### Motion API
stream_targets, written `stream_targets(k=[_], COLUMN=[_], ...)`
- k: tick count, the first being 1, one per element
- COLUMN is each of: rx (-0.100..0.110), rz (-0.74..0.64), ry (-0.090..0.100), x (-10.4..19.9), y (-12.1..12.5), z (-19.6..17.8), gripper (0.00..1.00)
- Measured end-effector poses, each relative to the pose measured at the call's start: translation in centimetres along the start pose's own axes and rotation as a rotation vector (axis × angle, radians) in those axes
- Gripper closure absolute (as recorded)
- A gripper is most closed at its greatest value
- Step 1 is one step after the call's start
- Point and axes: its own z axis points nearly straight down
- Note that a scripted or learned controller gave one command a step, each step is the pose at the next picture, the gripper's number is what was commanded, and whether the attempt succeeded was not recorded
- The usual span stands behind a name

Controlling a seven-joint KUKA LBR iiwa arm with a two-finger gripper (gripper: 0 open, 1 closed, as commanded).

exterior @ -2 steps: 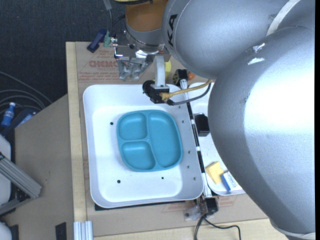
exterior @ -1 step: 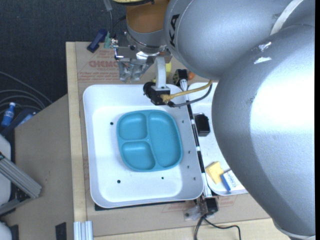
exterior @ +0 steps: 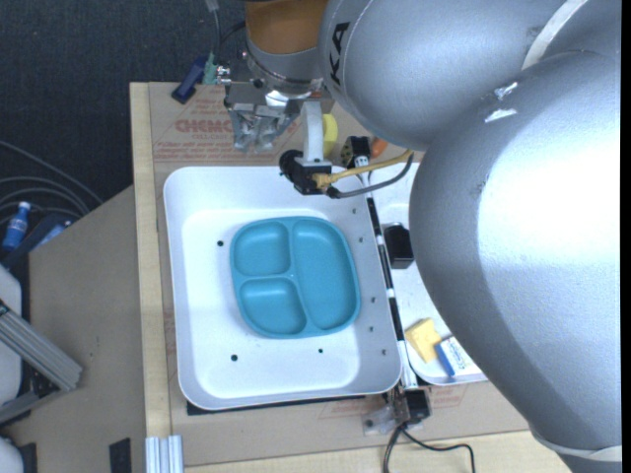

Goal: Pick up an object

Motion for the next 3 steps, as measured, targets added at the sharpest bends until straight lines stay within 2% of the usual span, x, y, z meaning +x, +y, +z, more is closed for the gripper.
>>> stream_targets(k=[1,2,3], rx=[0.005,0.001,0.005], rz=[0.001,0.0,0.001], ry=[-0.001,0.001,0.0], x=[-0.4,0.0,0.0], y=[-0.4,0.0,-0.1], z=[5.8,2.0,7.6], gripper=[1.0,1.0,1.0])
